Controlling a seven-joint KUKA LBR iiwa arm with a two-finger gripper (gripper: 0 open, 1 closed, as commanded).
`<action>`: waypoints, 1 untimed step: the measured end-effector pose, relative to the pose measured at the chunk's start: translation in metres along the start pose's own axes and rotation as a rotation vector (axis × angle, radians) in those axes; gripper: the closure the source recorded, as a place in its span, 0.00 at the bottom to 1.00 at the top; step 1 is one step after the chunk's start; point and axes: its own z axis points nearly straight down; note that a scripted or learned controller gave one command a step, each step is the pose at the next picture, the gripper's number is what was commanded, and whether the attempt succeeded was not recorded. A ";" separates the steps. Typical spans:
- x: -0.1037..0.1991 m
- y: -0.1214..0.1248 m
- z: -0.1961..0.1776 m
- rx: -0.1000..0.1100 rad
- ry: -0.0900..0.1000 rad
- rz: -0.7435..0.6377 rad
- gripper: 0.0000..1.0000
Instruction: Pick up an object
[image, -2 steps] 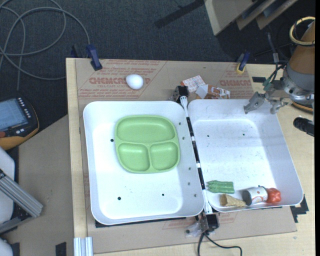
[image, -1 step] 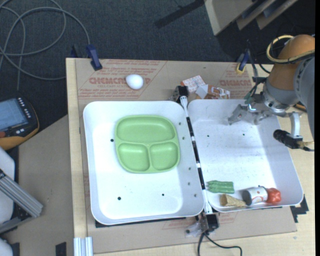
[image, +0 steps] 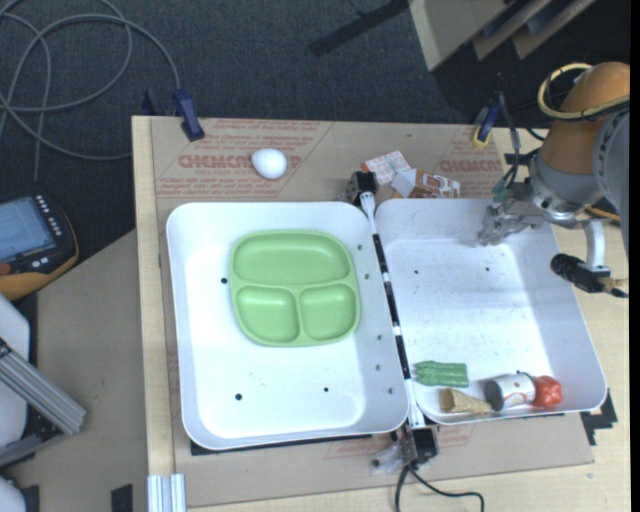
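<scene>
Nearest the camera, along the front edge of the right bin (image: 560, 330), four small things lie in a rough row: a green pickle-like piece (image: 441, 374), a tan wedge (image: 464, 402), a small white bottle (image: 512, 391) and a red piece (image: 546, 391). The green piece lies flat with its long axis running left to right, close to the divider between the bins. The white bottle lies on its side, long axis also roughly left to right, one end touching or just beside the red piece; which end is its top I cannot tell. The tan wedge sits just in front of and between the green piece and the bottle. In the left bin (image: 200, 330) a green divided tray (image: 296, 286) lies flat, its single large compartment on the far side. Farther back, the gripper (image: 495, 226) hangs over the far edge of the right bin, and whether it is apart or together is too blurred to tell; nothing shows in it. The row of objects lies well apart from it, toward the near edge, so I judge the coming move to be a reach toward the camera. Beyond the bins, a white egg (image: 268, 162) and some crumpled wrappers (image: 405, 175) rest on the counter (image: 150, 300).
</scene>
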 end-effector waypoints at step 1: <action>0.050 -0.071 0.012 0.004 0.003 0.003 1.00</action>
